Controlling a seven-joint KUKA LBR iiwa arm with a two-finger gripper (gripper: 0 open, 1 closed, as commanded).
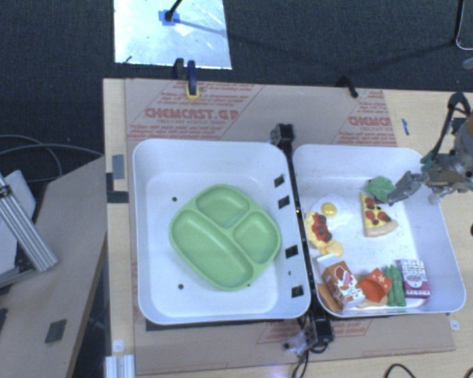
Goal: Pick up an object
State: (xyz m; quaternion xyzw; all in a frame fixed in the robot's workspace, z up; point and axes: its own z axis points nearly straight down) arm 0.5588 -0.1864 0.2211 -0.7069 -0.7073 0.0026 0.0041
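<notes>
1. A wooden bench is sitting on dark carpet, with a sheet of printed cardboard lying under two white bins placed side by side.
2. The left bin is holding a green divided plate, which is lying flat near the bin's centre.
3. The right bin is holding a scatter of toy food. A pizza slice is lying in the upper middle, a small green item is sitting just above it, and a yellow piece with red spots is lying near the divider between the bins.
4. Along the right bin's near edge, a red and white carton, an orange piece, a green piece and a small red box are crowding together.
5. The arm is reaching in from the right, and the gripper is hanging over the upper part of the right bin, just beside the small green item and above the pizza slice.
6. Whether the gripper's jaws are spread or pressed together cannot be told; nothing is visibly sitting between them.
</notes>
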